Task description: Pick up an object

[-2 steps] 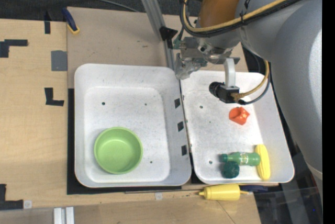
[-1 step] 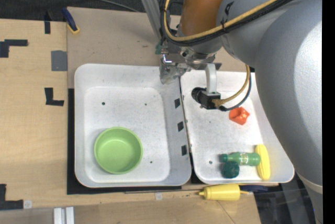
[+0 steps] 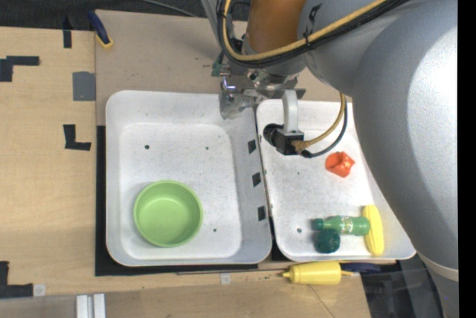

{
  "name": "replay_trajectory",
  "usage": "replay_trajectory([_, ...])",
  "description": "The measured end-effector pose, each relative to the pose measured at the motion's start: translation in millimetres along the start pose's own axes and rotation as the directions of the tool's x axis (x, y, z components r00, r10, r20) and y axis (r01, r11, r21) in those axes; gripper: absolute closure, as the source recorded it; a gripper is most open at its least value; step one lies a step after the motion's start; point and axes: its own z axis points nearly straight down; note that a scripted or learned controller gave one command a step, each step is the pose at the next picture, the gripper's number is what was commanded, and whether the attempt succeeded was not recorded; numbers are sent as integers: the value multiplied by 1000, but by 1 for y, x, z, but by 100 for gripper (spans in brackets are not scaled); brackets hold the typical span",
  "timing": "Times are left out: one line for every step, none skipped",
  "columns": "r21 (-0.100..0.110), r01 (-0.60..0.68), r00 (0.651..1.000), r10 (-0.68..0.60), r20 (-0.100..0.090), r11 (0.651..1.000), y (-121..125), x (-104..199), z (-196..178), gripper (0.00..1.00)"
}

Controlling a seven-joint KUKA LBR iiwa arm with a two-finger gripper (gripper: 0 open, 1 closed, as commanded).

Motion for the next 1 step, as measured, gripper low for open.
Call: replay_trajectory([0,-1,1000,1,0,1000,0,-1,0,0])
